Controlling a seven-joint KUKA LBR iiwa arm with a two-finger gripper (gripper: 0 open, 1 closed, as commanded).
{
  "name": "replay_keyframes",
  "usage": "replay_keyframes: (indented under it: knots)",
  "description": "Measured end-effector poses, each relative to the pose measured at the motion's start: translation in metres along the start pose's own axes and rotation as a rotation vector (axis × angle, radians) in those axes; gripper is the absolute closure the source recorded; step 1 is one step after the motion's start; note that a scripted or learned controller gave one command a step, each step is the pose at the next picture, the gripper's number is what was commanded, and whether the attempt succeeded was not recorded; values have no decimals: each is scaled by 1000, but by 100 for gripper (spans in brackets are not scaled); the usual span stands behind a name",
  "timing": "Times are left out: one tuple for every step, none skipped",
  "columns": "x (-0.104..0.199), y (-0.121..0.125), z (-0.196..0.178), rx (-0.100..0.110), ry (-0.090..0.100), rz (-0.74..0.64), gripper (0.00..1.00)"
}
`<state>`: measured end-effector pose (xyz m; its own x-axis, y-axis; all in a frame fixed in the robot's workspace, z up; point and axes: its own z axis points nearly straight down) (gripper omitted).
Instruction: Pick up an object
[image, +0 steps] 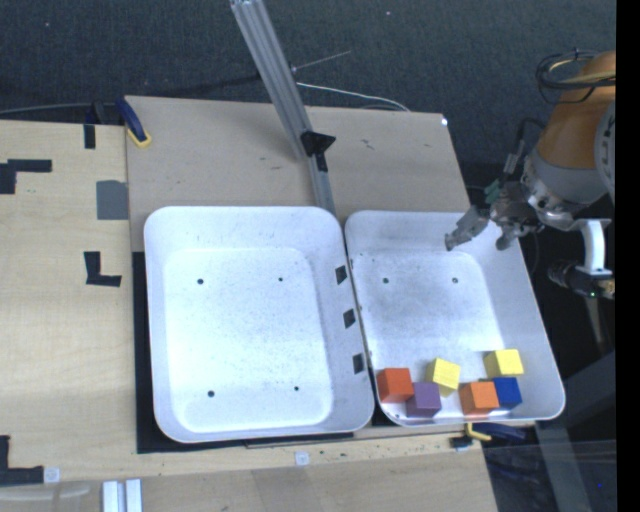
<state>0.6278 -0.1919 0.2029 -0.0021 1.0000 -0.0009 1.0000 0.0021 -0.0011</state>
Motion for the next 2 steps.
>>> replay_keyframes:
  knots:
    - [78, 8, 15, 2, 4, -6, 0]
    - [76, 47, -16, -5, 0, -1, 0]
